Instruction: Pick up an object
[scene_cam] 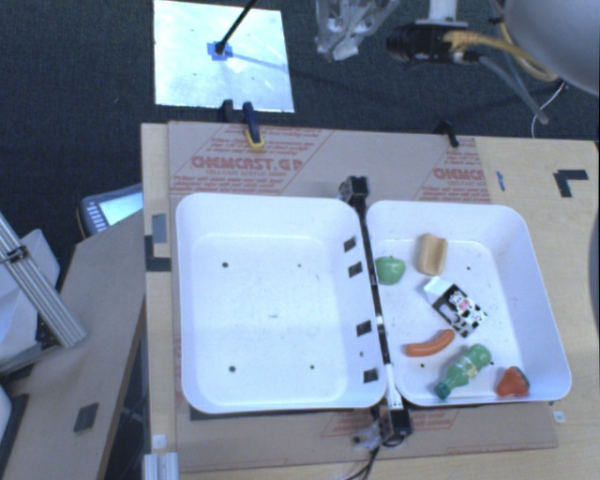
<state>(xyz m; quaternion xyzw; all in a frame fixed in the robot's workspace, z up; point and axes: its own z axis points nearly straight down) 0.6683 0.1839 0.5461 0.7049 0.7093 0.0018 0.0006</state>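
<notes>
The floor is dark blue-grey, and a shiny metal sheet (223,54) lies on it at the far side. The wooden bench (112,281) has a brown board (309,155) with red letters on it, and two white bins sit side by side on the board.

The gripper (339,36) hangs over the dark floor, past the far edge of the bench. It touches nothing, and I cannot tell if it is open or closed. The grey arm (553,28) is just to its right, with yellow cables (478,45) beside it.

The left bin (192,281) lies below the gripper and to its left in the picture. Its floor has a few small dark dots.

The right bin (539,309) lies below the gripper and a bit to the right, well apart from it. All the toys are in this bin. Nearest the gripper are a tan bread piece (431,253) and a round green toy (390,270). Farther away are a black and white box (457,307), an orange sausage (429,344), a green bottle (463,370) and a small red toy (512,381).
</notes>
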